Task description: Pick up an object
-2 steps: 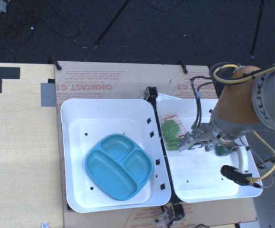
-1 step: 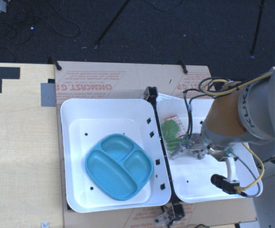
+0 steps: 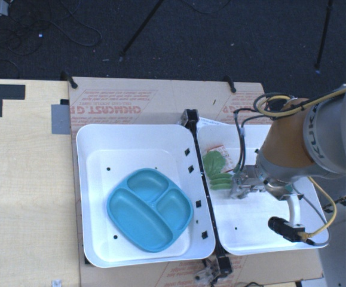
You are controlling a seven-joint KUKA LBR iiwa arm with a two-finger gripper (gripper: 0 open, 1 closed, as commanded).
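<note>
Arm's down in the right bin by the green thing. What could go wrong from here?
1. The green item lies close to the divider between the bins, so the gripper may bump that wall or only nudge the item.
2. The item looks soft and flat, so a grasp may slip.
3. Cables hang right by the wrist and could snag.

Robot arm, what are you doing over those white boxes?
The robot arm is reaching in from the right, low over the right bin. Its gripper is right beside a green thing lying near the divider between the bins, so it looks like it is trying to pick that up. From this view nothing can be seen held yet. In the left bin a blue divided plate lies flat, untouched.
</note>
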